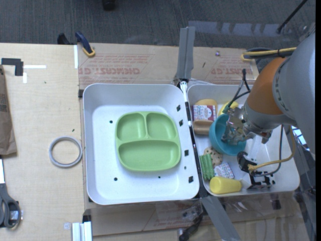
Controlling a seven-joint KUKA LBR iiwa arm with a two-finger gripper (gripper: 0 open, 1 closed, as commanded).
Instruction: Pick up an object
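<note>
Not much we can actually read here tbh. The cardboard sheet (pixel 135 64) under the bins has red printed lettering, upside down and mirrored from our angle; on the left strip we make out smth like "CHEMICALS" w/ a "CE"-ish bit beside it, but we wouldn't swear to it. Same red print repeats on the right part of the cardboard, too faint to read. The small packet (pixel 225 171) in the right bin (pixel 286 182) has print on it, way too tiny for us. The yellow-red package (pixel 204 110) also has a label, unreadable.
</note>
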